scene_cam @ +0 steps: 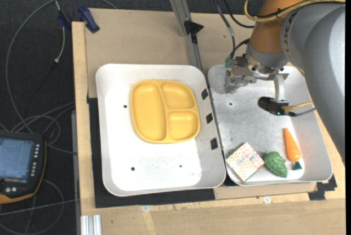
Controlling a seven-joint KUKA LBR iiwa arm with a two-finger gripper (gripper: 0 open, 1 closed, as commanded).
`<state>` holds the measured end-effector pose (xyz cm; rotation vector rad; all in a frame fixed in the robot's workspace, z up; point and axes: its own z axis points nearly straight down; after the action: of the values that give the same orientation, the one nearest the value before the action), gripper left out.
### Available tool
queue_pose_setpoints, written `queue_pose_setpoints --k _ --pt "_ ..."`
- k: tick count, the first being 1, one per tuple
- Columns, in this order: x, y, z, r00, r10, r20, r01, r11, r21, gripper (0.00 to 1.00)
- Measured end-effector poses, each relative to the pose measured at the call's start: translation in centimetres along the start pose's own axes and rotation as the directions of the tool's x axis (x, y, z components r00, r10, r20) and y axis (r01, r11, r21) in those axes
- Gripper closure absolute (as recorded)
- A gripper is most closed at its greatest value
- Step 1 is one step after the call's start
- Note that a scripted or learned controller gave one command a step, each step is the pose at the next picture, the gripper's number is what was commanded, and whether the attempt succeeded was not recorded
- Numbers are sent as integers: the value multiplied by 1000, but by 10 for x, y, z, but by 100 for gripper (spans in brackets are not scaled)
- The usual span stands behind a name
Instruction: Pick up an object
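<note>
On the tabletop (82, 135), the left bin (109, 135) carries a yellow divided plate (164, 110); the gripper (235, 79) hangs low over the right bin's (241, 130) far corner, its grip unclear from here; a card box (245, 161), green toy (276, 164) and carrot (292, 144) wait nearer, probably untouched.

A yellow plate (164, 110) with three parts sits in the left white bin (109, 135). A tablet (19, 165) lies at the far left. A blue clip (88, 19) sits on the bench corner.
</note>
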<state>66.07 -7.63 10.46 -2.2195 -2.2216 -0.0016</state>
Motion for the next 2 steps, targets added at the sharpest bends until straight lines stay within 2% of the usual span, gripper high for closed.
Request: queue_pose_setpoints --k 2 --pt "-16 -5 -109 1000 1 3 -1 1000 -9 100"
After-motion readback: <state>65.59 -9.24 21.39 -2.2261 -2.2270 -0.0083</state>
